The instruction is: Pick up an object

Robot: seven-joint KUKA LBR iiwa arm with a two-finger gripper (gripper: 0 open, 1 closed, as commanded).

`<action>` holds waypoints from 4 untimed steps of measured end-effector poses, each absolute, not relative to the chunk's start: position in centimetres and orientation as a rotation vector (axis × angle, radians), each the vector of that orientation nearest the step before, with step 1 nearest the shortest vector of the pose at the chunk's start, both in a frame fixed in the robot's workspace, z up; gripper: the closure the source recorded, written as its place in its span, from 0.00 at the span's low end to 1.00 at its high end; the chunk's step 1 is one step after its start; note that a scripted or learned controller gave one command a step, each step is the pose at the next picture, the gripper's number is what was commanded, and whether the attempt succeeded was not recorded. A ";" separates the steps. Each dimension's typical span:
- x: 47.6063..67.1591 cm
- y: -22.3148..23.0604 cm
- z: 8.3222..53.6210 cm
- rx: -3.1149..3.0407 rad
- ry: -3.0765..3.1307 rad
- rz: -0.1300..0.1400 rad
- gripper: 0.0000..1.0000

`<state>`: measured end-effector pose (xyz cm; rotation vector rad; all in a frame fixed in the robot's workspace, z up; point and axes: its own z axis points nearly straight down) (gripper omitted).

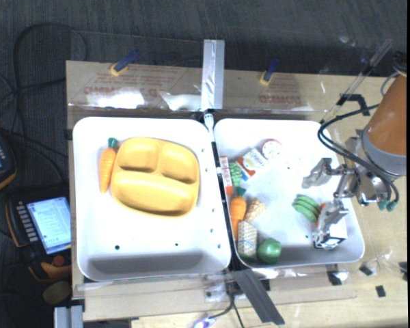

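Bench (89, 74): a pale wooden top under both bins, reaching out behind and to the right of the claw.
Left bin (85, 251): a shallow white tray, well to the claw's left, across the central divider.
Right bin (287, 132): the white tray the claw hangs over; the claw sits above its right half, near the right wall.
Arm (389, 121): grey with an orange band, coming in from the right edge, just up and right of the claw.
Yellow tray (156, 176): a moulded yellow piece with compartments, lying in the left bin, far left of the claw.
Claw (326, 200): spread wide, one finger (319, 172) up and left, the other low near the bin's front right corner; nothing sits between them.
Long carrot (106, 166): orange with a green top, touching the yellow tray's left side, farthest from the claw.
Green pods (305, 206): a small green item on the bin floor, just left of the claw, between the two fingers' reach but not gripped.
Green ball (269, 251): round, at the front of the right bin, down and left of the claw.
Small carrot (238, 206): orange, near the divider, well left of the claw.
Packet pile (249, 162): small mixed packets and a round white-red lid, up and left of the claw.
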<state>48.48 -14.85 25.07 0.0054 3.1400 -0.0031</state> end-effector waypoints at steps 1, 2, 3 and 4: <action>48.4 -18.0 12.4 -0.074 3.142 -0.001 0.00; 50.2 -21.7 9.0 -0.204 3.129 -0.001 0.00; 50.2 -20.7 9.0 -0.005 3.129 -0.013 0.00; 51.2 -19.3 9.0 0.157 3.127 -0.009 0.00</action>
